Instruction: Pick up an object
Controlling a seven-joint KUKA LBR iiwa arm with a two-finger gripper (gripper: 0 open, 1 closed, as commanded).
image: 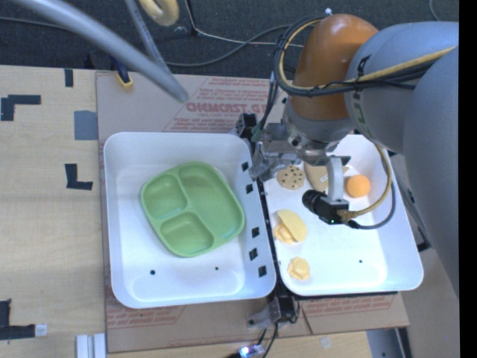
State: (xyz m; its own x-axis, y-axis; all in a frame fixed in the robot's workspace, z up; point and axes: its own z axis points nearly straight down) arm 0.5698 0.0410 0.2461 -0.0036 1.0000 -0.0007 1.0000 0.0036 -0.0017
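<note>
My gripper (307, 162) hangs low over the far left part of the right bin (387, 271), under the orange wrist band. Just beside it lie a round tan cracker with dark holes (290, 176) and a pale tan piece (317, 174), partly hidden by the gripper. To its right sits a small orange ball (358, 186). Nearer the front are a yellow food piece (291, 226) and a smaller yellow lump (299, 268). Nothing shows as held.
A green divided plate (193, 207) lies in the left bin (123, 274). The rims of the two bins meet in a ridge (261, 230) just left of the gripper. A black cable fitting (322, 203) hangs off the wrist above the right bin.
</note>
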